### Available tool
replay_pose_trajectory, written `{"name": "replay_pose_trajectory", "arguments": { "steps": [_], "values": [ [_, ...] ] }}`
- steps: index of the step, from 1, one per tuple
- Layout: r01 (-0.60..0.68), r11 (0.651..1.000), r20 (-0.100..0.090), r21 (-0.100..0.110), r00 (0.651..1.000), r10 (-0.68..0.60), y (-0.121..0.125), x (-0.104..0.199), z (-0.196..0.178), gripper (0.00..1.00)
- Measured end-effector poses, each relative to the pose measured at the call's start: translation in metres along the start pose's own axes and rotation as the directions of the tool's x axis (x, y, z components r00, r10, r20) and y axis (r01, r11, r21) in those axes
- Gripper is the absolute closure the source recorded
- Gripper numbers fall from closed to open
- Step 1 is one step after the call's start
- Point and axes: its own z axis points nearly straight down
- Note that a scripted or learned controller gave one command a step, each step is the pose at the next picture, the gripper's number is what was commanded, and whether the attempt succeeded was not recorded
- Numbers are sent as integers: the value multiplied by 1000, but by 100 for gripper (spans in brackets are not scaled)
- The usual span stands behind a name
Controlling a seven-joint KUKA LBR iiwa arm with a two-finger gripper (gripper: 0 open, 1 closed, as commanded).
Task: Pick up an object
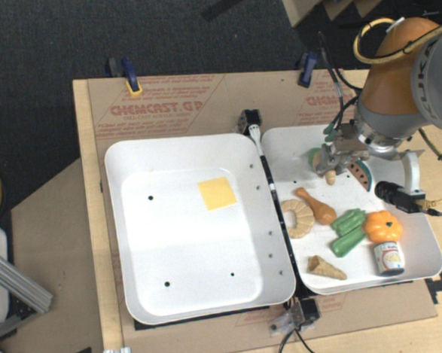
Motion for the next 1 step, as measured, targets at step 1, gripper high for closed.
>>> {"name": "replay_pose_trajectory", "arguments": {
  "steps": [1],
  "values": [
    [6,1000,2,-13,1000,-6,52,63,-23,100]
  ]
}}
